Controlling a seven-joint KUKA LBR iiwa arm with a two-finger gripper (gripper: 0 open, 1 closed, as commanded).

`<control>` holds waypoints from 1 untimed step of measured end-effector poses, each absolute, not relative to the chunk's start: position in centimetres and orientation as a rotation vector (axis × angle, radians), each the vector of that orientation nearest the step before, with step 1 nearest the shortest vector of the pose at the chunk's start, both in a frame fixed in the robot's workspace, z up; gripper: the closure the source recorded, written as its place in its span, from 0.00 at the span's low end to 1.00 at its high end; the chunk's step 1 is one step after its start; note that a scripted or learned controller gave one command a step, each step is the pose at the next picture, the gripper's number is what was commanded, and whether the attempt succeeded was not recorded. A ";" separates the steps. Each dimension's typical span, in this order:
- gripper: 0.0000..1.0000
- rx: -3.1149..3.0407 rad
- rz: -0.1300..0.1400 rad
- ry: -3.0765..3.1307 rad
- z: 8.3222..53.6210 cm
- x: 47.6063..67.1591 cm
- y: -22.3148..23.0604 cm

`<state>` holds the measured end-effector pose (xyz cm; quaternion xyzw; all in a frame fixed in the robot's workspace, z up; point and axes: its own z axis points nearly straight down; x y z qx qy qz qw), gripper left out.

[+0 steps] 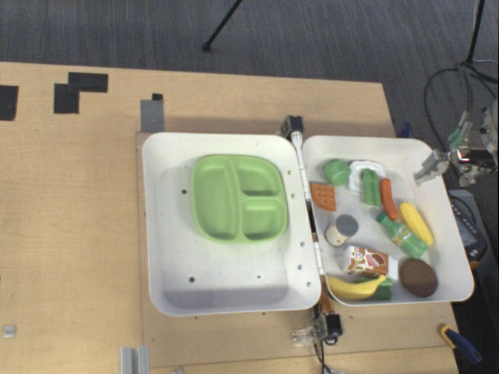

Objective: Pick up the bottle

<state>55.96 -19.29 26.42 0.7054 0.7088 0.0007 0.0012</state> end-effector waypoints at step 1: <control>0.00 2.327 0.000 2.110 18.4 48.7 -20.4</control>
